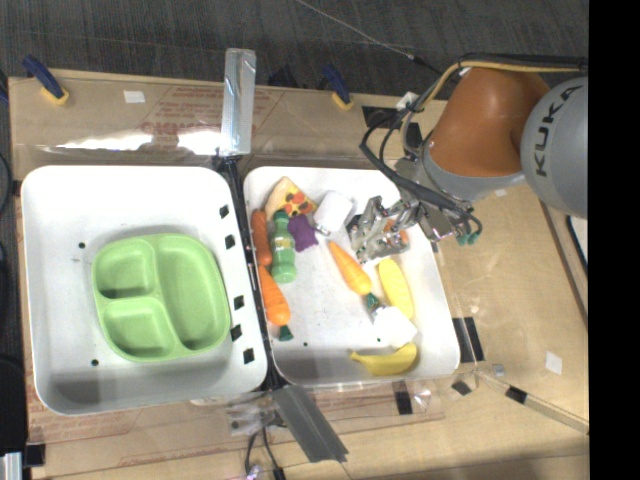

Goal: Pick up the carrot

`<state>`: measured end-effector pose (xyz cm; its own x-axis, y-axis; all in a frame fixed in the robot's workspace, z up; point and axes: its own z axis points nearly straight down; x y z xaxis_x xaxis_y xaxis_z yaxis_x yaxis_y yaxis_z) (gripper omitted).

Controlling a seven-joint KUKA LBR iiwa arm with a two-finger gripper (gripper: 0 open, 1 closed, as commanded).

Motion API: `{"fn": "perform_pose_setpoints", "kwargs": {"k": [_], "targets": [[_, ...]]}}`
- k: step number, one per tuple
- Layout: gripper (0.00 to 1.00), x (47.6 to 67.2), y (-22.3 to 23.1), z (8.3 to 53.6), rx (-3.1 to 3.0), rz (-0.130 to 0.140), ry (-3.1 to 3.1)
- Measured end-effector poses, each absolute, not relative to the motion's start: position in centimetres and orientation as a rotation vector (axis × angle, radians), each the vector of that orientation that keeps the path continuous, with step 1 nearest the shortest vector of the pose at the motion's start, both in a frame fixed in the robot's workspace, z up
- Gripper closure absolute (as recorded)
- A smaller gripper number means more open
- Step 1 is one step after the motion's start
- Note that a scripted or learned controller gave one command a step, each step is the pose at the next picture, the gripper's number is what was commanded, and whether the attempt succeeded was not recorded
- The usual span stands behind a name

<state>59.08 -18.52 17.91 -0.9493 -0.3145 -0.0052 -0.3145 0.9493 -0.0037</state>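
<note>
Nothing is lifted yet: the carrot (350, 267) lies in the right bin (330, 343), the gripper (378, 230) hovers just above it (jaw state unclear).

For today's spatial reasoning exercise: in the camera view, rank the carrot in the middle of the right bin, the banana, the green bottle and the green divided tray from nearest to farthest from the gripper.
1. Carrot, right bin's middle, just below-left of the gripper.
2. Green bottle, right bin's left side.
3. Banana, right bin's near edge.
4. Green divided tray, in the left bin.
</note>
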Motion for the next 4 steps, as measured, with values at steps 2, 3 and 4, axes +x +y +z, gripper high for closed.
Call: {"fn": "perform_pose_setpoints", "kwargs": {"k": [2, 3, 4], "targets": [[1.0, 59.4, -20.9, 32.9, -0.546, -0.009, 3.086], [1.0, 50.8, -21.1, 34.9, -0.944, -0.003, 2.995], [1.0, 59.7, -21.0, 37.8, -1.409, -0.004, 2.804]]}}
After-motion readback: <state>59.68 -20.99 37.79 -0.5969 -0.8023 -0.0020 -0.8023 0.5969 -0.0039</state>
